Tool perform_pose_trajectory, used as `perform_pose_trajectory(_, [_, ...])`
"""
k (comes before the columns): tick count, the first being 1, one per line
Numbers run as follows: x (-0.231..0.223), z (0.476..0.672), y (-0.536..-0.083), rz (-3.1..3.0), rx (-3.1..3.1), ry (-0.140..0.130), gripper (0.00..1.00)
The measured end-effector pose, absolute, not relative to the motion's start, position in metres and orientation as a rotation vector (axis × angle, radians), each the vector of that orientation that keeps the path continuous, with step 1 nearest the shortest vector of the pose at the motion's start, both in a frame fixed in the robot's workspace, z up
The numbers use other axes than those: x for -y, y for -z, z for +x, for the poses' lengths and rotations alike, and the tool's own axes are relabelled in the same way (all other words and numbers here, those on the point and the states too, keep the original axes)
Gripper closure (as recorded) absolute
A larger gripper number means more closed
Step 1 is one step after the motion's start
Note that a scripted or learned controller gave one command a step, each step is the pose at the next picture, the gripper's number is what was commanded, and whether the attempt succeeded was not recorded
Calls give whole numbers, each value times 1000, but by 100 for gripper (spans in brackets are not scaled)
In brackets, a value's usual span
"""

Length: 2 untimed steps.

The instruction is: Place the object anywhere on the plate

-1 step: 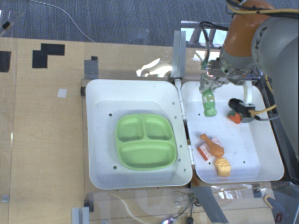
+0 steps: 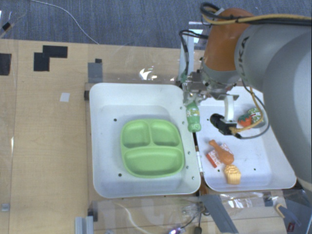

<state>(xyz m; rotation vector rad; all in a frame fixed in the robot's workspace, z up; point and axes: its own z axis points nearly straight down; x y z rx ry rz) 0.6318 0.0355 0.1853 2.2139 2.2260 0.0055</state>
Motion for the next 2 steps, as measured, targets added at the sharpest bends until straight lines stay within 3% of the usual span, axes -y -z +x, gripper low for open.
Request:
perform_pose_trajectory(1, [-93,563,-185,2217,-2226,-4,100])
perform_pose_trajectory(2, [-93,563,-185,2218,-2224,-5,0])
